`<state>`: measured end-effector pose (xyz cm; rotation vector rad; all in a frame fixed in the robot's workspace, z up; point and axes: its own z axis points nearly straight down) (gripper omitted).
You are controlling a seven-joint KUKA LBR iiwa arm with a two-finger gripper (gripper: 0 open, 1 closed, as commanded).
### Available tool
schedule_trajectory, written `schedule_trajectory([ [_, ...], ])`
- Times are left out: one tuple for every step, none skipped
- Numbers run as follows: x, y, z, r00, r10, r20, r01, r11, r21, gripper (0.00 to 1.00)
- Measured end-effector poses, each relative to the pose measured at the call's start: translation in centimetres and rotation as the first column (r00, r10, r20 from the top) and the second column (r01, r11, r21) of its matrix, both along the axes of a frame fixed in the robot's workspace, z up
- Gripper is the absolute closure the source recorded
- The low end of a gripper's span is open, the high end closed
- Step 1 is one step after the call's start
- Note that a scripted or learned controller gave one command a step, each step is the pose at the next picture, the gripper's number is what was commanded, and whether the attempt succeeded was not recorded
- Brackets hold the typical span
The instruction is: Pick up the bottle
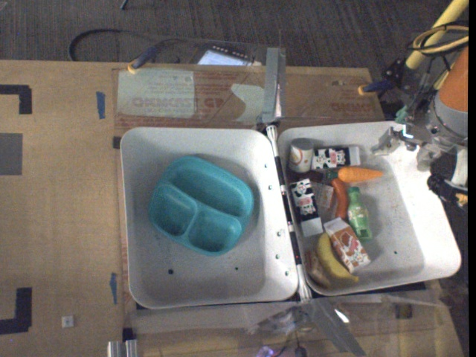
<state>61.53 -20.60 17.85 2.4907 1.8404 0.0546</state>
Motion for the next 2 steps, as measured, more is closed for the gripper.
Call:
schedule_trajectory([
  [-0.01,0.02,-0.06,1.000,-0.002,0.003,0.002,1.000,-0.001,0.00],
  [0.02,0.08,-0.07,1.000,-0.016,0.004,0.016,1.000,0.000,0.00],
])
